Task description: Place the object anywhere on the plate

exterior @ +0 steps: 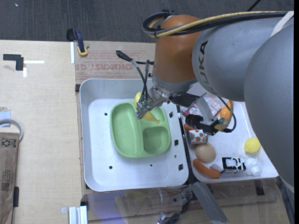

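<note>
A light green divided plate lies in the left white bin. My gripper hangs over the plate's upper right rim, reaching down from the orange-banded wrist. A yellow object shows on both sides of the fingers, and the gripper looks shut on it. The object hangs at the plate's far right edge, just above the smaller compartment. The fingers hide its middle.
The right bin holds several small items: a yellow ball, a beige ball, an orange sausage shape, a small patterned cup and a black-and-white piece. The arm covers that bin's upper part.
</note>
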Controlling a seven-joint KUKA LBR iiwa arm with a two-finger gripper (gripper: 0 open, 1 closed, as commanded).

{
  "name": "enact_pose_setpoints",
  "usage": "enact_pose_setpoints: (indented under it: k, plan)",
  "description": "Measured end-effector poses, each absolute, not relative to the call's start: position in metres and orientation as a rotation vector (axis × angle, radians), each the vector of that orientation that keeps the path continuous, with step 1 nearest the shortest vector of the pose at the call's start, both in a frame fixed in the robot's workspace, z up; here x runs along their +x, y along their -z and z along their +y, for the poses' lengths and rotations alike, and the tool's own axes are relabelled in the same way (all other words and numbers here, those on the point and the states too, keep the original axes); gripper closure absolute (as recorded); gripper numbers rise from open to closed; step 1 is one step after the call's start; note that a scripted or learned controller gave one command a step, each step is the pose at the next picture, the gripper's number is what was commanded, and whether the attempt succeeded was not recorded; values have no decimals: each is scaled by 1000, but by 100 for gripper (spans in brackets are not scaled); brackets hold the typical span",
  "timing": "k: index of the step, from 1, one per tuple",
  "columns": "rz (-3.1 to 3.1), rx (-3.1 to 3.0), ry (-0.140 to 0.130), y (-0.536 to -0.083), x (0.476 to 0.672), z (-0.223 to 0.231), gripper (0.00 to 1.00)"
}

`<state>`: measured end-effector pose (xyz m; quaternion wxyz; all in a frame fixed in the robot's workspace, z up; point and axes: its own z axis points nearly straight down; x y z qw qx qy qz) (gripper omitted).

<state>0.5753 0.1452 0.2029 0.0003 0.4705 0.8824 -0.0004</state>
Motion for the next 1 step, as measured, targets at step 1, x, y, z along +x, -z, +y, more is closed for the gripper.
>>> enact_pose_setpoints:
  k: [1]
  plan:
    - [2771,1479,1,-203,575,145,0]
